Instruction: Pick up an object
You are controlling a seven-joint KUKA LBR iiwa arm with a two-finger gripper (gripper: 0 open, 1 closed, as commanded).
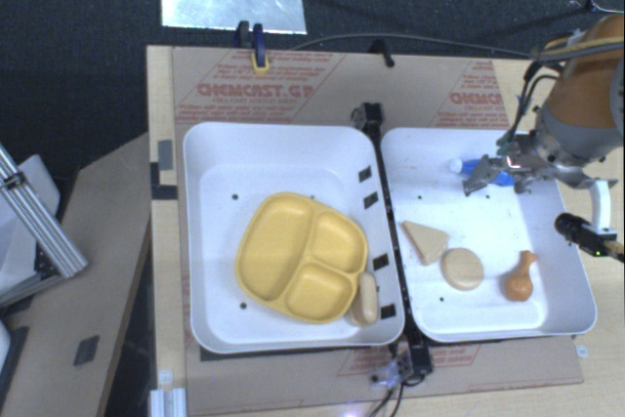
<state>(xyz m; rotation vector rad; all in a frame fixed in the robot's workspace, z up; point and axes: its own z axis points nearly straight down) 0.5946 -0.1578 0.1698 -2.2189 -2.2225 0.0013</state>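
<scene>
The gripper (485, 175) sits low over the upper part of the right bin (547, 317), at the end of the arm (586, 103) that enters from the right. Whether it is spread or closed cannot be told at this size; a blue-and-white object (472, 167) lies at its tip, but nothing confirms that it is pinched.

Candidate objects in the right bin, all well apart from the gripper:
1. A tan wedge (426, 240), near the divider side.
2. A round tan disc (462, 269), just beside the wedge.
3. An orange pear-shaped piece (520, 280), toward the right wall.

The left bin (210, 210) holds a yellow divided tray (293, 254) with a pale oblong piece (365, 299) touching its lower right edge.

Probable failure modes:
- The blue-and-white object is small and lies close to the bin's upper wall. A closure slightly off centre is likely to push it aside rather than capture it.
- The disc and wedge are low and flat. A descent that stops short is likely to close above them.
- The pear-shaped piece is rounded and may roll out of a closing grip.
- The disc and wedge lie close together, so a grasp on 1 may disturb the other.
</scene>
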